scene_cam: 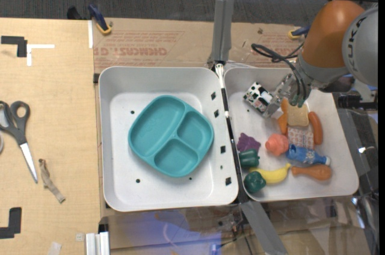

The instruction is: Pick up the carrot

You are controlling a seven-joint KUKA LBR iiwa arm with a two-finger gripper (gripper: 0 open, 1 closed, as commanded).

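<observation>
From the camera view, the hand (293,93) hangs over the right bin's (343,187) upper part; its grip state I cannot tell. The carrot (316,127) lies just below-right, long axis running roughly up-down.

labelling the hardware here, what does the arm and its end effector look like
The arm is grey with a rounded orange band above the wrist. Thin black cables loop beside it. The end effector is a small grey metal assembly.
</observation>
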